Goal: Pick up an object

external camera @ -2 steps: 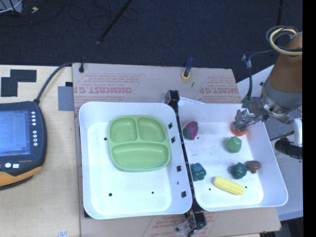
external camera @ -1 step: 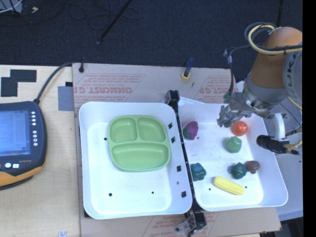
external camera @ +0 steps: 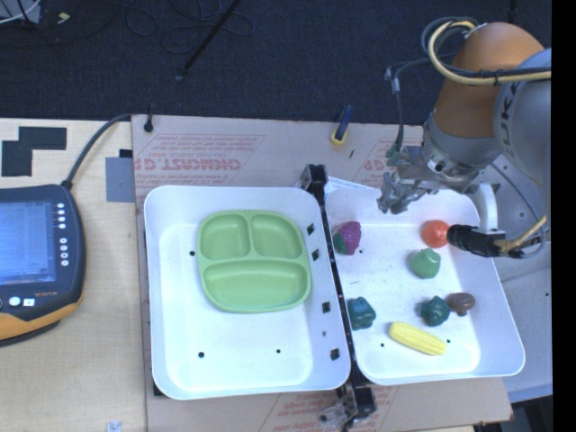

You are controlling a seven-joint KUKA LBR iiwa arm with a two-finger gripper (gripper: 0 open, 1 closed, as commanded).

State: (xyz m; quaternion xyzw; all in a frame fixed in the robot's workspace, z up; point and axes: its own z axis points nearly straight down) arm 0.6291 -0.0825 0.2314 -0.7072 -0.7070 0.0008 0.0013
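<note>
Step in hand: approach. The gripper [external camera: 396,201] hangs over the far edge of the right bin [external camera: 490,354], nothing between its fingers; whether they are spread or closed cannot be told. Next move, by judgement: come down over one item. Nearest candidate: purple-and-green toy vegetable [external camera: 347,237], small, rounded, beside the divider; orange ball [external camera: 435,233] close by.

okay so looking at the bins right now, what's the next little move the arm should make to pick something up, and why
Probably a short shift toward the near side, then down. The gripper hovers at the far edge of the right bin, with no object under it. The purple toy and orange ball lie closest; the ball sits apart from its neighbours.
</note>
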